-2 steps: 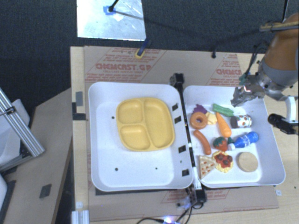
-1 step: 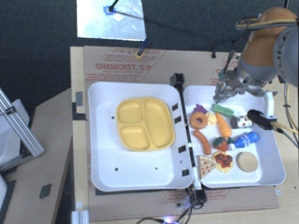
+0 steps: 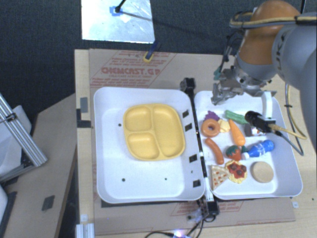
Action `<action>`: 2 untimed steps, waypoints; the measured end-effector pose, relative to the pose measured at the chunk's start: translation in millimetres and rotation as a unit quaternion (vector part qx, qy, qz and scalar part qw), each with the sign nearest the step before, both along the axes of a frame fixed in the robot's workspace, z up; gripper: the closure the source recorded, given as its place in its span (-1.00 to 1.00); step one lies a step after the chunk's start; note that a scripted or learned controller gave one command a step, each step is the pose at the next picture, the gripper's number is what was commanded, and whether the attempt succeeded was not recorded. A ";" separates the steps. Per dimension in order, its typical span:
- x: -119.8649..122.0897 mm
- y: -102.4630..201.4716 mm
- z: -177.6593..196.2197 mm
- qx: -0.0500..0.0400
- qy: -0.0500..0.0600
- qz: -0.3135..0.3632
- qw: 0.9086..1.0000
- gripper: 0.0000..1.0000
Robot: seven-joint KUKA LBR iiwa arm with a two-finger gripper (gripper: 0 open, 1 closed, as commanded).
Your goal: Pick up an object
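Gripper [image 3: 219,99]: hangs over the far left part of the right bin [image 3: 290,180], below the grey arm [image 3: 292,38] with its orange band; whether it is spread or closed cannot be told, and nothing shows held in it.
Task's things: a cluster of toy food lies in the right bin, nearer the viewer than the gripper.
Closest candidates: the purple piece [image 3: 212,116] and the donut [image 3: 211,128] sit just on the near side of the gripper, almost straight below it in the view; the green piece [image 3: 235,116] lies a little to its right.
Key relation: the pile lies near-and-slightly-right of the tool, so the coming move is judged to be a short shift toward the viewer and then down.
Long axes: the carrot [image 3: 236,133] and the sausage [image 3: 214,150] both run far-to-near, tilting rightward.
Left bin [image 3: 106,133]: holds the yellow divided plate [image 3: 152,132], well apart from the gripper.
Risk: the items touch, so a clean grasp of one looks hard.
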State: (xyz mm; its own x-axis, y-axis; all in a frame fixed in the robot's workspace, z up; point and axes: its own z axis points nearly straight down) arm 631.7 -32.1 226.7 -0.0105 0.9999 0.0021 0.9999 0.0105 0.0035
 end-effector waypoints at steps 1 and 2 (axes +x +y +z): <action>2.5 44.8 -0.5 0.000 0.000 -0.001 1.000 1.00; -6.5 89.3 -7.2 0.000 0.001 -0.001 1.000 1.00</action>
State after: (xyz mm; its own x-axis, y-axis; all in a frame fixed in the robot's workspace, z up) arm 625.2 57.2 219.5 -0.0089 1.0000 0.0020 1.0000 0.0089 0.0007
